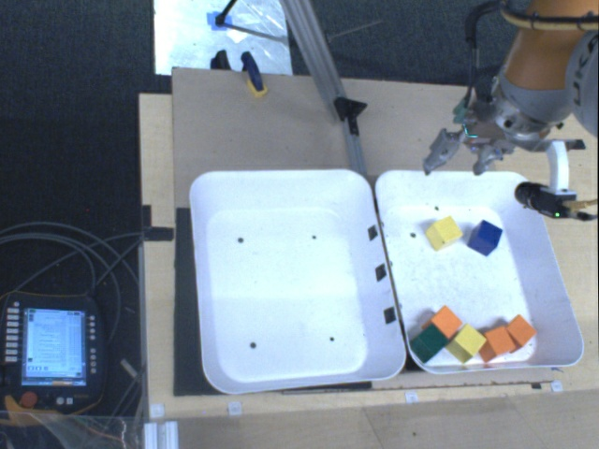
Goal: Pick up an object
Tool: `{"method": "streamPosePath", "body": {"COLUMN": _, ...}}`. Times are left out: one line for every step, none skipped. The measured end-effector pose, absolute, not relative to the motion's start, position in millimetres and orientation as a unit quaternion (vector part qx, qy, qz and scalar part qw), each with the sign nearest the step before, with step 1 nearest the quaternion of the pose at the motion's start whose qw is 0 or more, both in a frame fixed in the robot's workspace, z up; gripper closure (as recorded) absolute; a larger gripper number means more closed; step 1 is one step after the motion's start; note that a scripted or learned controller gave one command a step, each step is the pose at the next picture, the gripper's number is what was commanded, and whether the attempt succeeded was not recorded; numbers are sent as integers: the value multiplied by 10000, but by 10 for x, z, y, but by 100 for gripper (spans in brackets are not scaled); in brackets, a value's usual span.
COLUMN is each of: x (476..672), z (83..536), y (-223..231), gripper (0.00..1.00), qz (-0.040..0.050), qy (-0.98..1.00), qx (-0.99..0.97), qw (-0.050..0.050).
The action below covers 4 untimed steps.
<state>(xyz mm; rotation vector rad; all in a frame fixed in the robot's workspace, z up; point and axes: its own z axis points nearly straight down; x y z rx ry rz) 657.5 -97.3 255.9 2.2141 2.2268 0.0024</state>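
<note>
1. The gripper (460, 154) hangs above the right bin's (547, 260) far rim, fingers spread wide and empty.
2. A yellow cube (444, 232) and blue cube (485, 237) lie apart, below the fingertips.
3. Approach stage, apparently; next move calls for descending over one cube.

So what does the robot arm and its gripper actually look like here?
The arm is grey with a broad orange band above the wrist, and thin dark cables loop around it. Below that sits a cluttered metallic wrist block with a small teal-green spot. The gripper has two slim grey metal fingers.
</note>
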Motion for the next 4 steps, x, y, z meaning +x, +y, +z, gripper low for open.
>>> {"method": "streamPosePath", "body": {"x": 6575, "z": 2560, "y": -975, "gripper": 0, "qz": 6, "qy": 7090, "qx": 7052, "qw": 9}}
{"method": "streamPosePath", "body": {"x": 6482, "z": 2055, "y": -1020, "gripper": 0, "qz": -11, "qy": 7077, "qx": 7065, "qw": -5}}
{"method": "streamPosePath", "body": {"x": 6389, "z": 1527, "y": -965, "gripper": 0, "qz": -12, "qy": 7080, "qx": 7062, "qw": -15}}
{"method": "streamPosePath", "body": {"x": 6454, "z": 1141, "y": -982, "gripper": 0, "qz": 54, "qy": 7086, "qx": 7056, "qw": 105}}
